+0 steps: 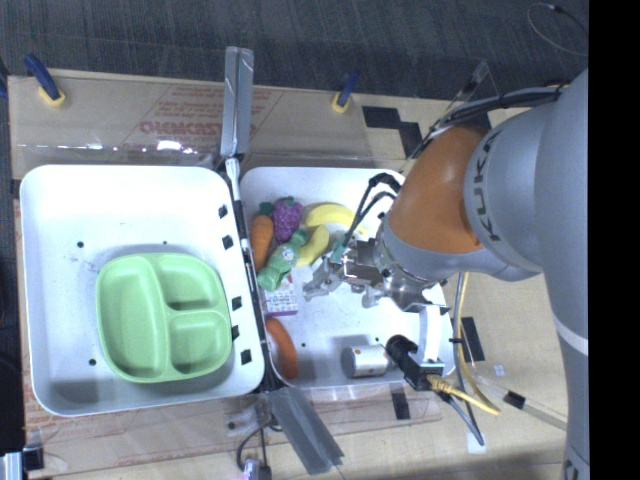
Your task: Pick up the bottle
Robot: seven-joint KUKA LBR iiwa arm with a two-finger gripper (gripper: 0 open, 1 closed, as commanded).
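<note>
The bottle (274,269) is small and green with a pale cap. It lies tilted near the left wall of the right bin (330,383), among toy foods. My gripper (335,274) hangs low over the middle of that bin, just right of the bottle and below the banana (330,215). I see nothing held in it. The orange-banded wrist (440,203) hides the bin's right part.
A carrot (262,236), purple grapes (288,216) and a second yellow piece (312,244) crowd around the bottle. An orange toy (282,347) and a silver cylinder (365,359) lie near the front wall. The left bin (50,208) holds a green divided plate (165,316).
</note>
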